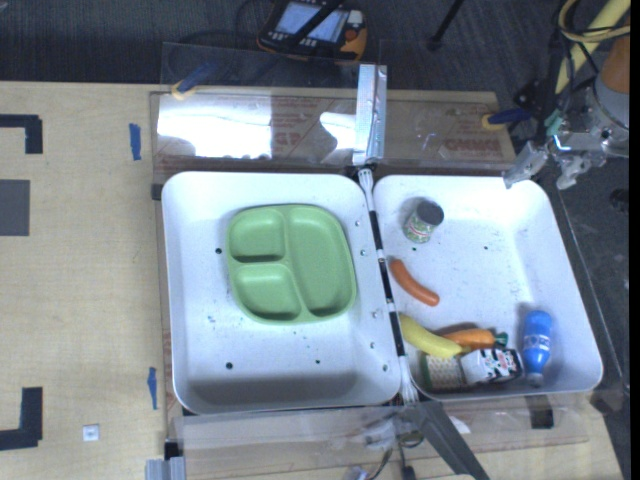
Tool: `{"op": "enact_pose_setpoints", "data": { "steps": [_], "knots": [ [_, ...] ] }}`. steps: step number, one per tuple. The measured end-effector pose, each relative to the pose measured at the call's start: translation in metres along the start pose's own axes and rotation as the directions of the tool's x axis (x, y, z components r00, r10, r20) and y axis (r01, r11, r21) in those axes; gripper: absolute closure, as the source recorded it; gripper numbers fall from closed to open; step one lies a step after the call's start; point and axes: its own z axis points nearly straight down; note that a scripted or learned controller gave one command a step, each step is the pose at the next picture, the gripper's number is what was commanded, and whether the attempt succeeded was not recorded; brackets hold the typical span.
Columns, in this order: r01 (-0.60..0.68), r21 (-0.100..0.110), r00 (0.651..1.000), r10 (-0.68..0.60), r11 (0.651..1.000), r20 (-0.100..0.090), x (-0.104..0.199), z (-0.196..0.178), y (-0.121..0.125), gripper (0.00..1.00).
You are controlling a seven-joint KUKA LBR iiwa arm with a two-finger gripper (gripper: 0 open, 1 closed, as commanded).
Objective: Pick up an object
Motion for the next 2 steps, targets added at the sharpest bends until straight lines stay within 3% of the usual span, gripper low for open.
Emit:
{"op": "enact_pose_setpoints", "data": {
  "steps": [1, 2],
  "knots": [
    [0.186, -0.001, 0.983, -0.186, 0.983, 0.001, 0.068, 0.082, 0.002, 0.00],
    [0.290, -0.005, 0.957, -0.290, 0.957, 0.003, 0.083, 0.096, -0.019, 0.00]
  ]
}}
